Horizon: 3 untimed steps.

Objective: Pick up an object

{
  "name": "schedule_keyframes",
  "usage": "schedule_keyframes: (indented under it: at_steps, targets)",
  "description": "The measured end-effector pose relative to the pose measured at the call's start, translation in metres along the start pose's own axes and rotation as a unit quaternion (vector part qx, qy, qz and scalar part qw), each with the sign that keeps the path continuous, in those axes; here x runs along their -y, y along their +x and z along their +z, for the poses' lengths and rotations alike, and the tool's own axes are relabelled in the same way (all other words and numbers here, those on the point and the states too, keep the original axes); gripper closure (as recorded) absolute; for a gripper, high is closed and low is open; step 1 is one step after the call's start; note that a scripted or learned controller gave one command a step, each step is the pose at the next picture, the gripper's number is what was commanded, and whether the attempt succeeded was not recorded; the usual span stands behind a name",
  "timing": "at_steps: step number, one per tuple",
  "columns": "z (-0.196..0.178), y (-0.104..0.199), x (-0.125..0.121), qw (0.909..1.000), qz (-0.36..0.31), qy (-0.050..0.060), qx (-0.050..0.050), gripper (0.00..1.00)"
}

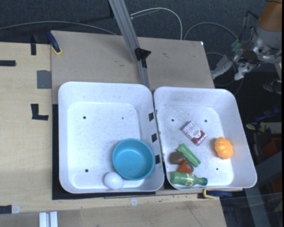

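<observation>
My gripper [231,71] hangs off the bench's back right corner, beyond the right bin [236,108], open with nothing between its fingers. In the right bin lie a small red and white box [193,132], an orange fruit [223,147], a green stick-shaped piece [189,155], a brown lump [174,158], a red piece [184,167] and a green bottle [188,178] on its side. The left bin [80,98] holds a blue bowl [132,159] and a white ball [113,179] touching the bowl's front left.
A grey metal post [125,22] slants across the back of the bench down to where the two bins meet. Cables [180,22] trail behind the bench. Black tape marks [38,111] dot the wooden surface to the left.
</observation>
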<state>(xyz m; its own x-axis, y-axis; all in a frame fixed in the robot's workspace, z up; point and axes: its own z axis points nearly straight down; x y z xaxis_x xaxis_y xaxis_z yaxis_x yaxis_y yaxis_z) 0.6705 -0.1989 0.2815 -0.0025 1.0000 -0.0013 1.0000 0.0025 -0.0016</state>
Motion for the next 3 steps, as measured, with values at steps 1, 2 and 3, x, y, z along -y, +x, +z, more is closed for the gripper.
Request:
schedule_keyframes:
  at_steps: [1, 2, 3]
  targets:
    - [0.000, 0.000, 0.000, 1.0000, 0.000, 0.000, 0.000, 0.00]
    - [0.049, 0.009, 0.000, 1.0000, 0.000, 0.002, -0.001, 0.00]
    - [0.093, 0.013, 0.003, 1.0000, 0.000, 0.002, 0.000, 0.00]
